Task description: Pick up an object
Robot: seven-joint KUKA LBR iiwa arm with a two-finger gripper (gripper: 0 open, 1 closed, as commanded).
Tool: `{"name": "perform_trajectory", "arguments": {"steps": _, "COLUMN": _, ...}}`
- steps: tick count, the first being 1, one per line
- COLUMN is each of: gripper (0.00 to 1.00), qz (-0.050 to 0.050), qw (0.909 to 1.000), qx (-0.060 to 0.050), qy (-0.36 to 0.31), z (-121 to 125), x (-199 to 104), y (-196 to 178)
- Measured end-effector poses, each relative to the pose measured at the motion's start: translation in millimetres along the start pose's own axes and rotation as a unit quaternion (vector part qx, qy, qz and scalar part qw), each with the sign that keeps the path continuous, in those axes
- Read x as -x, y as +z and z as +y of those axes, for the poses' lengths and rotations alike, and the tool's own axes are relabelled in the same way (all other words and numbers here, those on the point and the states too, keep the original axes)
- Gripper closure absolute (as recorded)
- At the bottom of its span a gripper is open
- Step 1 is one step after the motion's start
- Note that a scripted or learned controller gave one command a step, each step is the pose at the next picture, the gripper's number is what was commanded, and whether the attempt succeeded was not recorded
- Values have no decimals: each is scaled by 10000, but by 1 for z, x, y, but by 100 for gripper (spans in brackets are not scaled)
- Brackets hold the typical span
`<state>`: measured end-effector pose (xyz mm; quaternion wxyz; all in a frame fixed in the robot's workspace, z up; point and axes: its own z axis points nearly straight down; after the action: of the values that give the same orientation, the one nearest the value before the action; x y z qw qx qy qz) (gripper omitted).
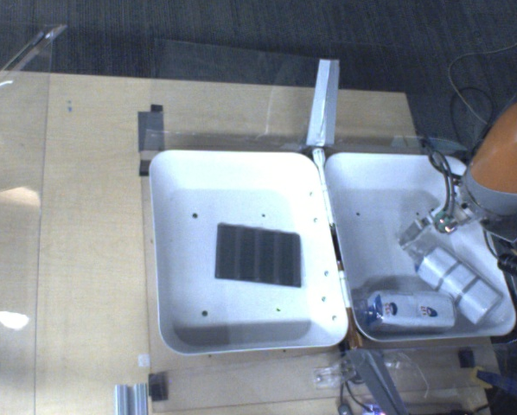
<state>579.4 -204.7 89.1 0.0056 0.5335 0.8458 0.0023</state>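
You are looking down on desk (86,232): dark ridged pad (258,254) lying in left bin (163,232); blue-and-white tube (411,310) lying along right bin (362,188) near edge; pincer (431,232) hanging above it, beside white cylinders (462,284).

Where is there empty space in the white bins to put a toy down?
Left bin: bare white floor all around the dark ridged mat, widest toward the left wall. Right bin: its far-left part is bare; the near-right part is crowded by the gripper, the white cylinders and the tube.

Bright, even overhead light; glare patches whiten the clear plastic sheet (12,199) at left, and the whole view is slightly soft.
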Motion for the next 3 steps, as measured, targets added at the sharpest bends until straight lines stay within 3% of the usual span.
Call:
{"name": "perform_trajectory", "arguments": {"steps": 1, "gripper": 0, "qz": -9, "qw": 9990, "qx": 15, "qy": -437, "z": -26, "x": -23, "y": -1}}
{"name": "perform_trajectory", "arguments": {"steps": 2, "gripper": 0, "qz": 2, "qw": 9998, "qx": -13, "qy": 174, "z": -26, "x": -11, "y": -102}}
{"name": "perform_trajectory", "arguments": {"steps": 3, "gripper": 0, "qz": -19, "qw": 10000, "qx": 12, "qy": 82, "z": -56, "x": -25, "y": -2}}
